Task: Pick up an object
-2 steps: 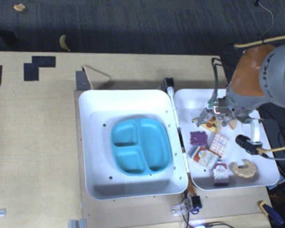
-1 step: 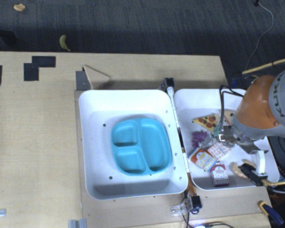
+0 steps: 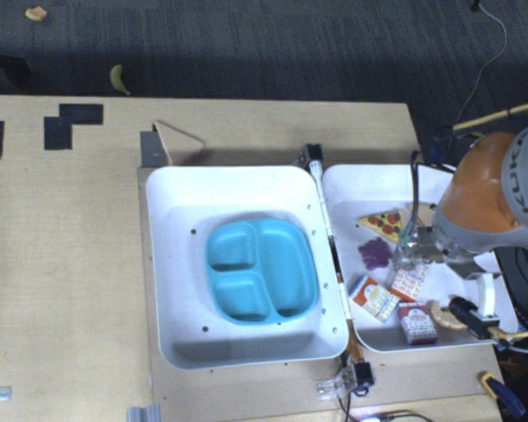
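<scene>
Gripper [image 3: 412,254] low in the right bin [image 3: 350,194], hovering over a red-and-white patterned card [image 3: 408,283] beside a purple toy piece [image 3: 374,253]; whether it is spread or pinched cannot be told, and nothing is seen lifted, so the pick looks not yet done. A toy pizza slice [image 3: 384,222], small boxes [image 3: 376,299] and a pink-topped block [image 3: 418,325] lie near. The left bin [image 3: 175,252] holds a blue divided tray [image 3: 260,268]. Both bins sit on a pale wooden bench [image 3: 68,282] above dark carpet [image 3: 241,42].
</scene>
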Controlling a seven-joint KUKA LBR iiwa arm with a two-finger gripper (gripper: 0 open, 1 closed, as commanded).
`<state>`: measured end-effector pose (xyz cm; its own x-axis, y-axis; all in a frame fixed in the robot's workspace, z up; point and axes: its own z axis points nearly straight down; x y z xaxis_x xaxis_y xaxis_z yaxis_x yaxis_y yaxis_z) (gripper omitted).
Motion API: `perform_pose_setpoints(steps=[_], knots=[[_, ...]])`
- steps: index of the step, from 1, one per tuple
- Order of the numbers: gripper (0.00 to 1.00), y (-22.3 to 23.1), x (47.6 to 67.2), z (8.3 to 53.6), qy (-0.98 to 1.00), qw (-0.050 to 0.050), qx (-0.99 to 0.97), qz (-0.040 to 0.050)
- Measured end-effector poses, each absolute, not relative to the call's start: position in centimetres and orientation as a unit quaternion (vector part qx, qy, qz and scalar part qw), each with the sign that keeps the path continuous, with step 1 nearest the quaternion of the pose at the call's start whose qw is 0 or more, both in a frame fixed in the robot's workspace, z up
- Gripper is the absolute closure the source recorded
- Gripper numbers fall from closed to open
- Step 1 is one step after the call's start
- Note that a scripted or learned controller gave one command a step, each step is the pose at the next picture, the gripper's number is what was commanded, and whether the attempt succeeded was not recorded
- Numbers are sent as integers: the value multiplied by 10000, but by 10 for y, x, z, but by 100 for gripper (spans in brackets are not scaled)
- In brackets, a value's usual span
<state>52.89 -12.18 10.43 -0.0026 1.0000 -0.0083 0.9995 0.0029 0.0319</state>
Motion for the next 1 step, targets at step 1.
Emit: perform_pose_setpoints(steps=[1], knots=[[0,-122,529,104,7082,140,7059,82]])
